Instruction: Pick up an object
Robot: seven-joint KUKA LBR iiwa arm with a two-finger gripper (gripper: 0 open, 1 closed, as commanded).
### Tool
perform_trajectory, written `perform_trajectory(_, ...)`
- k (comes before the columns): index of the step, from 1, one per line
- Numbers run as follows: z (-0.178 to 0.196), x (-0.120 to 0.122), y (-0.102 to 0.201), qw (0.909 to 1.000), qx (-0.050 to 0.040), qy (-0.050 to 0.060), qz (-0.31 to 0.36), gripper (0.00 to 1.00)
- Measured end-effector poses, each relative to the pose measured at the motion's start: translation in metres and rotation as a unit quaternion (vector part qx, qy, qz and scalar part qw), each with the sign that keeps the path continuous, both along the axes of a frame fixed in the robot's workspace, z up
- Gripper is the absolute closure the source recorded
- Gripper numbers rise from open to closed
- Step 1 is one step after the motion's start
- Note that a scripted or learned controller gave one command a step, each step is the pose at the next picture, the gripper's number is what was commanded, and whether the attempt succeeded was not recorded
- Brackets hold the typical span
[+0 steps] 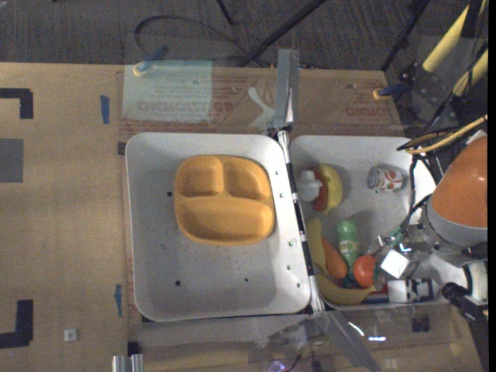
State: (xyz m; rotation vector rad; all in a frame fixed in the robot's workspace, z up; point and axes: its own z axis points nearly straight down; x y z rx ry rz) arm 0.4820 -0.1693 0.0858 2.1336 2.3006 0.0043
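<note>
My gripper [394,259] is low over the front right part of the right bin [353,155], just right of a red tomato [363,270]. Beside the tomato lie an orange carrot [334,260], a green bottle [348,239] and a yellow banana [339,291] along the bin's front. A white bottle with a yellow piece [322,186] sits near the bin's left wall. A small white and red can [385,178] is at the back. Nothing is visibly held.
The left bin [155,270] holds an orange divided plate [225,200]. The arm's orange band [465,196] and grey wrist cover the right bin's right side. A metal divider [291,200] separates the bins. Tripod legs and cables lie beyond the bench.
</note>
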Motion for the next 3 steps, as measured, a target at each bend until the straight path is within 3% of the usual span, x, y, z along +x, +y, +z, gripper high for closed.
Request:
perform_trajectory(1, 0.008, 0.002, -0.001, 1.0000, -0.0005, -0.002, 0.000, 1.00)
perform_trajectory(2, 0.001, 0.018, 0.027, 0.9984, -0.0029, -0.002, 0.057, 1.00)
perform_trajectory(3, 0.019, -0.001, 0.016, 0.9979, 0.0002, 0.002, -0.065, 1.00)
